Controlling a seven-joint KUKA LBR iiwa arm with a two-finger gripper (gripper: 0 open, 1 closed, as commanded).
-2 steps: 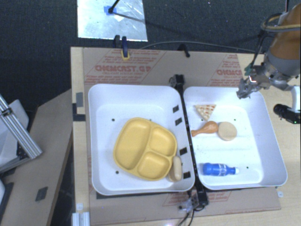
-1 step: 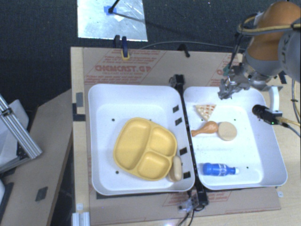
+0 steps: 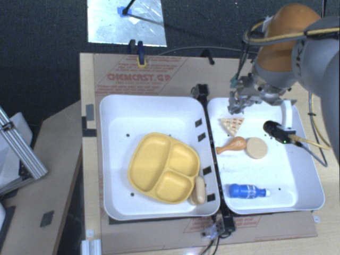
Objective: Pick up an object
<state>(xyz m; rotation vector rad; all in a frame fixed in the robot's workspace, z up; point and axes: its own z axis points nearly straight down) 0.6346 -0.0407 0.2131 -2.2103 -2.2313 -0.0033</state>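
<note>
- Waffle wedge [image 3: 232, 125], tan and three-cornered, lies flat in the far left part of the right bin [image 3: 309, 180], close to the divider between the two bins.
- Its point faces the near side of the bin, and its broad edge faces the far wall.
- The gripper [image 3: 237, 107] hangs just beyond that broad edge, over the bin's far left corner, so the wedge sits right below and in front of it as the camera sees it.
- Whether the gripper touches the wedge cannot be told from this slant.
- Whether the claw is spread or closed cannot be told either: its tip is a small dark grey cluster with no clear gap. Nothing can be seen gripped in it.
- The arm [image 3: 320, 62] comes in from the right, with its orange band [image 3: 284, 33] above the wrist.
- A drumstick [image 3: 232, 145] lies just in front of the wedge, and a round tan biscuit [image 3: 257, 147] touches its thick end.
- A blue bottle [image 3: 246, 191] lies on its side near the front wall of the same bin, well apart from the claw.
- The left bin [image 3: 114, 142] holds a yellow divided tray [image 3: 163, 168], with a pale bread roll [image 3: 199, 190] against its near right edge.
</note>
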